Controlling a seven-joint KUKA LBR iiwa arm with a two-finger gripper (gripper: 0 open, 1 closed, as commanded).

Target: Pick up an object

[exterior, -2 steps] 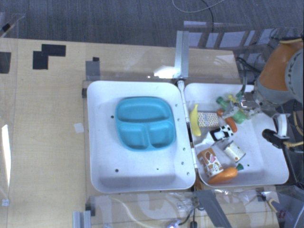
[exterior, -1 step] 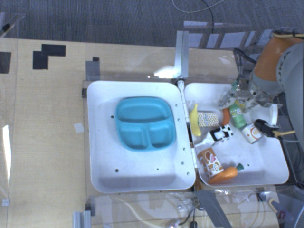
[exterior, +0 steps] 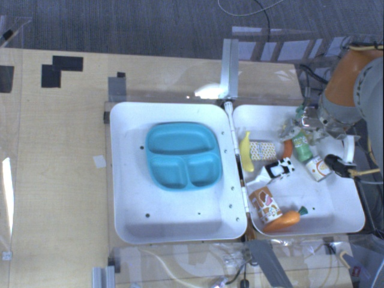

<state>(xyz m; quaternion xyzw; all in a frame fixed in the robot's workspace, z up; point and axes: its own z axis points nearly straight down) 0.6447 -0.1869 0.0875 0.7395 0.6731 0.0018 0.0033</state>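
Pale wood bench (exterior: 54,179) with black tape marks at upper left; grey carpet floor (exterior: 120,17) behind it, a thin black cable (exterior: 252,5) looping on it. Two white bins side by side, metal brackets at their edges. Left bin (exterior: 129,215): one blue divided tray (exterior: 182,155), three compartments, nothing else in it. Right bin (exterior: 342,215): one yellow banana (exterior: 246,152) along the left wall, one patterned packet (exterior: 262,150) just beside it, one black-and-white cow toy (exterior: 279,168), one printed can (exterior: 265,203) lying touching one carrot (exterior: 283,220) at the front, one green bottle (exterior: 303,149), one small white cup (exterior: 318,168), one orange piece (exterior: 288,147) by the bottle. One arm (exterior: 354,83) enters from the right, orange band up top. End effector (exterior: 309,123) sits low over the back right of the right bin, above the bottle cluster; can't tell its opening, nothing visibly gripped. All objects lie in the bin.
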